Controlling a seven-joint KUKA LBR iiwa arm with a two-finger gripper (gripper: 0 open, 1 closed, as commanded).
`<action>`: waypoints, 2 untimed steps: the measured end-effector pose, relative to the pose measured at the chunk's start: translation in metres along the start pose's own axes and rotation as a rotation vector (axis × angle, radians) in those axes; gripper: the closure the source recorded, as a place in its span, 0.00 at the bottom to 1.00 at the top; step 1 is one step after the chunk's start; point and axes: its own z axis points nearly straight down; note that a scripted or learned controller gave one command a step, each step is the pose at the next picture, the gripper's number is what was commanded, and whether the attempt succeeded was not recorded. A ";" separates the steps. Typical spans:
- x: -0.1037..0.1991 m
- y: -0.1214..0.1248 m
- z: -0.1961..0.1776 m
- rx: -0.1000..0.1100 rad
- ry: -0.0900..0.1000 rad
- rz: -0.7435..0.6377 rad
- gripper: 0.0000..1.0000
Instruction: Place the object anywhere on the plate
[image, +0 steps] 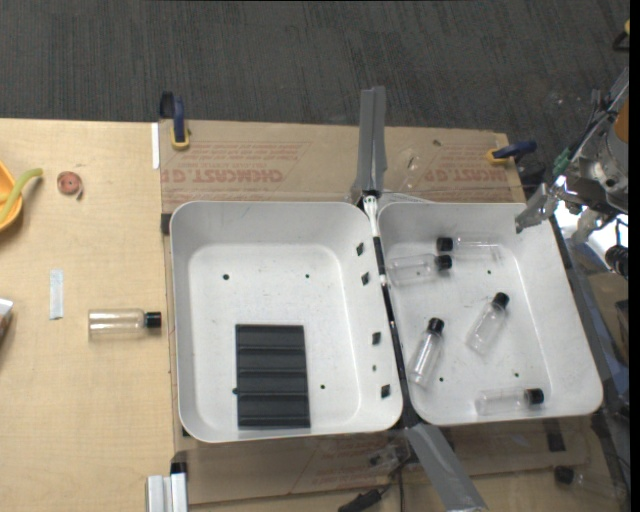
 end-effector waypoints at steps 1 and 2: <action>0.078 0.034 -0.028 0.002 -0.001 0.530 0.00; -0.001 0.028 -0.056 0.002 -0.001 0.674 0.00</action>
